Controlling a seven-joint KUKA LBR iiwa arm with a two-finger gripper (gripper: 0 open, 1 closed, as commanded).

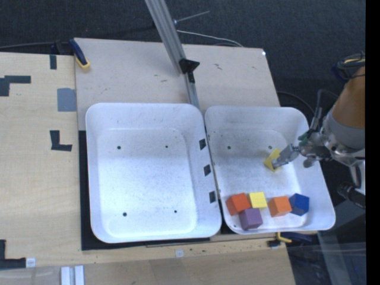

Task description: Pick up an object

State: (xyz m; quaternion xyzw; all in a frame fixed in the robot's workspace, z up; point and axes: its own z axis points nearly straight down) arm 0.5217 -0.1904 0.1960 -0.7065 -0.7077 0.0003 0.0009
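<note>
Here, label by label, is what you are looking at:

Arm: the grey KUKA arm with its orange band reaches in from the right over the right-hand shallow white plastic bin [237,119].

Claw: the two-finger gripper [284,157] sits right at a small yellow block [272,160]; whether it is clenched on the block or released, you cannot tell at this size.

Target position: the small yellow block lies mid-bin, tilted, touching or just left of the claw tip, towards the bin's right wall.

Axis: the block's long side appears to run diagonally, roughly in line with the claw's reach.

Other pieces: along the near wall sit an orange cube [238,203], a yellow cube [257,200], a purple cube [250,218], a second orange cube [279,206] and a blue cube [300,203], well apart from the claw.

Room: open floor lies to the block's left and behind it; the right wall is close, so a lift looks freer than a sideways move.

Left bin [142,114]: white, beside the right one.
</note>
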